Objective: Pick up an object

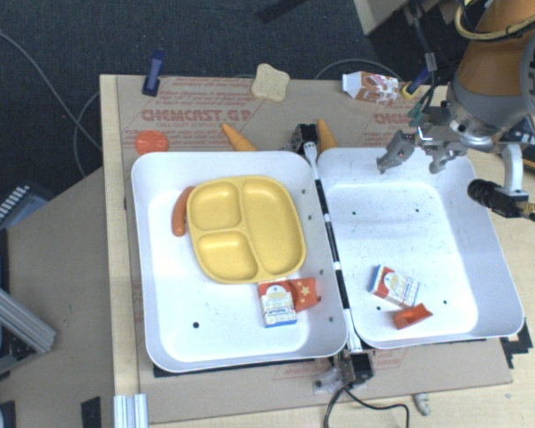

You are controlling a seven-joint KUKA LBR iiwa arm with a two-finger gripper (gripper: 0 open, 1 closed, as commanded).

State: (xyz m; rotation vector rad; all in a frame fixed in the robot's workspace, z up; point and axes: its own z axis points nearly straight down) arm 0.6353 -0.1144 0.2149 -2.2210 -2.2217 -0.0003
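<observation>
Hanging over the far edge of the right bin point(481, 239), the claw point(421, 154) has its two fingers spread apart, and nothing sits between them. It is high up, not down among the things.

The closest things to grab are in that same bin, at the near side: a small white carton point(394, 286) and a red piece point(412, 316) touching it. They lie straight toward the front of the bench from the claw, well apart from it, and just a little to the side. The carton lies flat and tilted, with its long side running slantwise across the bin, so I think the claw would need to turn to pinch it across its short side.

The left bin point(160, 328) holds a yellow tray point(246, 228), a sausage point(178, 214) and another carton point(277, 303). These are farther off, across the wall between the bins.
</observation>
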